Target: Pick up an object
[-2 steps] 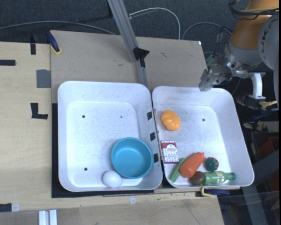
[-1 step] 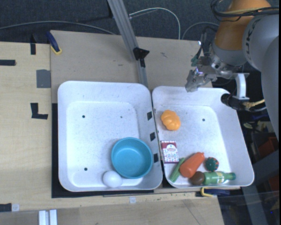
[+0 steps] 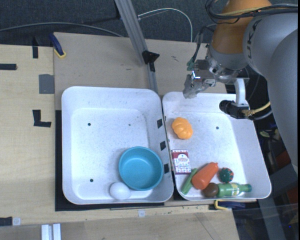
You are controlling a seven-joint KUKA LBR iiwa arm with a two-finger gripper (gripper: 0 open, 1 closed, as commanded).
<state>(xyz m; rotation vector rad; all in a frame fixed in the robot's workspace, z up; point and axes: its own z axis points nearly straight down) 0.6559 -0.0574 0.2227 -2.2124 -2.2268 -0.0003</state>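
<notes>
A: Which step is in hand?
B: The approach, it is judged. Whether the fingers (image 3: 191,90) are apart cannot be told; nothing is seen between them.
A: And the object?
B: The orange toy (image 3: 182,127) is found just below; a descent is called for.

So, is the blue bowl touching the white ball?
Touching. The camera view shows the white ball pressed against the lower left rim of the blue bowl, no gap between.

Evenly and brightly lit from overhead; soft, faint shadows inside the white bins (image 3: 72,134); slightly soft focus throughout, no harsh glare.
</notes>
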